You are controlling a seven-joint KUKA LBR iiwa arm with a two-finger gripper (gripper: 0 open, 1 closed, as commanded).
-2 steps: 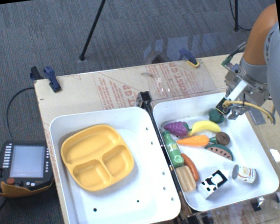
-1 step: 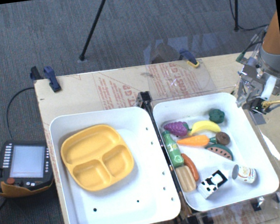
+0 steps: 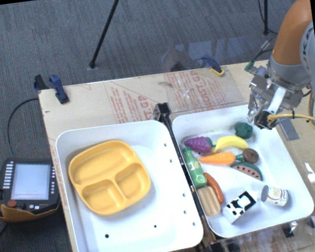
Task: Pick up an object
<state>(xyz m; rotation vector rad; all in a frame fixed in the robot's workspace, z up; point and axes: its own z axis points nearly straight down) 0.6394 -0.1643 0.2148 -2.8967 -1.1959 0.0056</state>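
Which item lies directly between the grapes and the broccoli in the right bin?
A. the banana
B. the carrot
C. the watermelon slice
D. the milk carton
A: in the right bin, the yellow banana lies between the purple grapes and the green broccoli; the other three sit lower down.

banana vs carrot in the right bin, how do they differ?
The banana is yellow; the carrot is orange with a green end. The banana is curved; the carrot is straight and tapers to a point on its left. The banana lies farther back, next to the purple grapes; the carrot lies just in front of it. Both are toy foods lying flat, roughly crosswise, in the right bin.
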